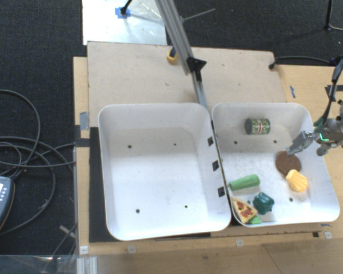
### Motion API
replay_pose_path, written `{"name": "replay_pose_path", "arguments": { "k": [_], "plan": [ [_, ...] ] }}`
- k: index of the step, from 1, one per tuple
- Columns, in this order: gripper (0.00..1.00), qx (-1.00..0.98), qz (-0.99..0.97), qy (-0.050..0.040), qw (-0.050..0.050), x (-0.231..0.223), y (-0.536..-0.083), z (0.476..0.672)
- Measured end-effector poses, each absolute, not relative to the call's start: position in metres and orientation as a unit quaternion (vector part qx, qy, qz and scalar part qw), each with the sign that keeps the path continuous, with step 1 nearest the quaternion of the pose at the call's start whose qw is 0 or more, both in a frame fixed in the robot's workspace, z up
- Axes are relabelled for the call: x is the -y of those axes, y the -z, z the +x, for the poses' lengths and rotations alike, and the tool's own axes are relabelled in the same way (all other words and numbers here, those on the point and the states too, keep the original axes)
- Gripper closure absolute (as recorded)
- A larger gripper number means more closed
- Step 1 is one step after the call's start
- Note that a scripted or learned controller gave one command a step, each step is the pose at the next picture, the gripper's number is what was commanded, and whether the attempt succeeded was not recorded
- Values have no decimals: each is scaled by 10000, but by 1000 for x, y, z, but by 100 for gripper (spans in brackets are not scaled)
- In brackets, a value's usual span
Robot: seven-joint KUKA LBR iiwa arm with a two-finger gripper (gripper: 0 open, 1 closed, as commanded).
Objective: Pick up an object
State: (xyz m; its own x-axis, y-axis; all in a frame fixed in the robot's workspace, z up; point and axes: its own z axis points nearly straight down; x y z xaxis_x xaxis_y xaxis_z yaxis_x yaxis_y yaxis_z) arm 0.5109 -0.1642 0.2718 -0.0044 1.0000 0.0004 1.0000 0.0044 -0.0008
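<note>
While the left bin (154, 170) lay bare with wide floor to move in, the right bin (317, 207) held everything: a slice of pizza (244, 209) and green cucumber (243, 182) close to the dividing wall, a dark green piece (263, 202), a can (257, 126) near the far rim, then a brown disc (287, 163) touching a yellow piece (297, 181). At the right rim, the gripper (308, 142) hovered just above the disc, fingers apart, holding nothing.

No readable text, green label on the small can (256, 126) too blurred to make out
</note>
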Motion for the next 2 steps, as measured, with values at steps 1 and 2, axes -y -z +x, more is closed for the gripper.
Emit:
{"name": "replay_pose_path", "arguments": {
  "k": [1, 2],
  "plan": [
    [0, 7083, -7059, 8, -11, 164, -273, 512],
    [0, 7073, -7069, -3, 5, 166, -228, 505]
  ]
}}
